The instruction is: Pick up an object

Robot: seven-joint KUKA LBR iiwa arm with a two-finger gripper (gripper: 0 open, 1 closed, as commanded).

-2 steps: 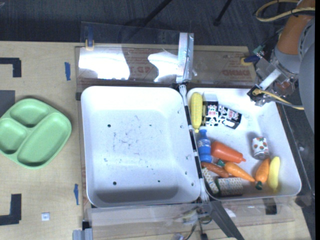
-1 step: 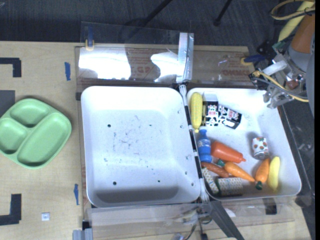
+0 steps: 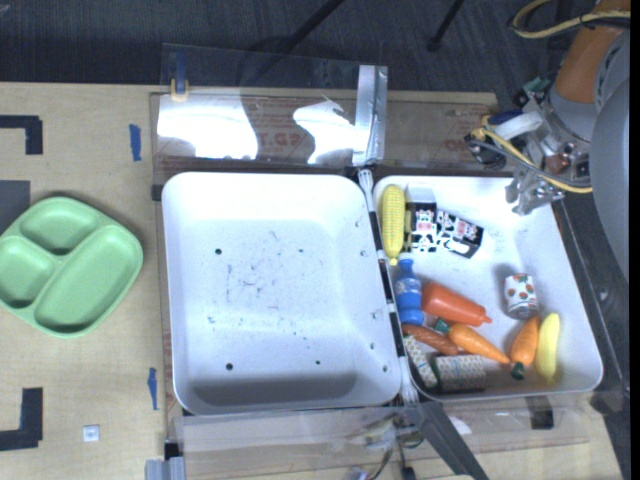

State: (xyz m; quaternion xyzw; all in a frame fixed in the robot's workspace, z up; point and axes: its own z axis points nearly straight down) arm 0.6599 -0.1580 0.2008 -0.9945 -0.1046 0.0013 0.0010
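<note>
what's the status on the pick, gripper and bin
Gripper at right bin's far right corner, nothing seen in it. Corn, carrots, blue bottle lie loose in that bin. No obstruction visible.

A pale wooden tabletop (image 3: 80,118) runs across the scene, marked with black corner tape (image 3: 25,133) and small blue tape strips (image 3: 134,140). At nine o'clock sits a green divided tray (image 3: 68,266). Toward twelve o'clock the dark floor (image 3: 250,8) carries thin stand legs, and glare catches a clear panel (image 3: 260,118).
</note>
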